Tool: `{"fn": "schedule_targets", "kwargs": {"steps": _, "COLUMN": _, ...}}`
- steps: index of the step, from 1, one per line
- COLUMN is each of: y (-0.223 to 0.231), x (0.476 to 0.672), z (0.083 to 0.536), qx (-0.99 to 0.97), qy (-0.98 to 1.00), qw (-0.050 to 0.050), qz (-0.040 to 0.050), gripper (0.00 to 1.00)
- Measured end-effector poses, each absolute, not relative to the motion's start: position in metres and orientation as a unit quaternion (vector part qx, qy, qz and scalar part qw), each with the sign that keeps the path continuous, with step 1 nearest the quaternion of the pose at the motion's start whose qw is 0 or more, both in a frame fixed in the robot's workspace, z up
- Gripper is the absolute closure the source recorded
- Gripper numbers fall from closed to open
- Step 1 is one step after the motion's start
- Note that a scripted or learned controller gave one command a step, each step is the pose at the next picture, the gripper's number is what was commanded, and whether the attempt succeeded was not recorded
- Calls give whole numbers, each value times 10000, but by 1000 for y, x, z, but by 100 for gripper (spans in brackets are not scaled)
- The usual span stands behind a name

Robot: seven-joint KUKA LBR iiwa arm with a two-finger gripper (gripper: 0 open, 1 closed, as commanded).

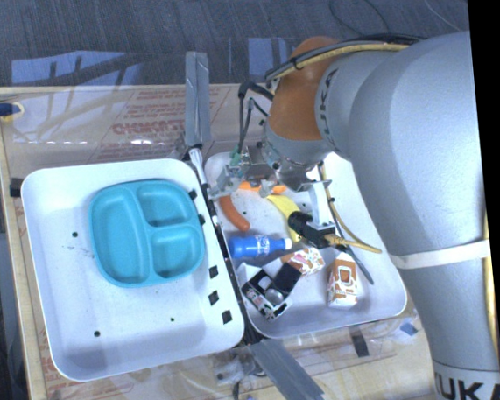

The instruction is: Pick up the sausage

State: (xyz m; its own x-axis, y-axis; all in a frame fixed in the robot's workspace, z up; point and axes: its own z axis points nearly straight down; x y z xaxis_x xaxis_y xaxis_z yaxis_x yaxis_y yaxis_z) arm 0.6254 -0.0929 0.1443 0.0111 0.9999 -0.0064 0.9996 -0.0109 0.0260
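Sausage: an orange-brown sausage (231,212) is lying in the right bin (379,304), close against that bin's left wall and in its upper half, running roughly up and down the view

Gripper: the gripper (235,173) is hanging over the upper left corner of the right bin, just above the sausage's top end in the view; whether it is spread or pressed together I cannot tell, and nothing is showing as gripped in it

Arm: the grey arm (402,136) with its orange band is reaching in from the right and is covering much of the right bin's far side

Orange piece: a small orange thing (247,186) is sitting just beside the gripper, up and to the right of the sausage; what it is I cannot tell

Banana: a yellow banana (279,205) is lying to the right of the sausage, slanting down toward the right

Blue bottle: a blue bottle (253,246) with a white end is lying on its side just below the sausage

Packet: a small patterned packet (307,260) is lying right of the bottle and lower

Black and white thing: it (272,289) is resting near the bin's bottom left corner

Carton: a small brown and white carton (342,282) is lying near the bottom right

Left bin: the left bin (69,335) is holding a light blue divided tray (143,231), lying flat in its upper middle
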Motion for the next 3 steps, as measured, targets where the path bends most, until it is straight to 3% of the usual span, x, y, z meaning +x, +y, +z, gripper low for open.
{"fn": "schedule_targets", "kwargs": {"steps": 2, "y": -101, "x": 629, "z": 139, "qx": 6352, "qy": 7717, "qw": 259, "qz": 170, "gripper": 0}}
{"fn": "schedule_targets", "kwargs": {"steps": 3, "y": -136, "x": 658, "z": 142, "qx": 5517, "qy": 8340, "qw": 15, "qz": 5, "gripper": 0}}
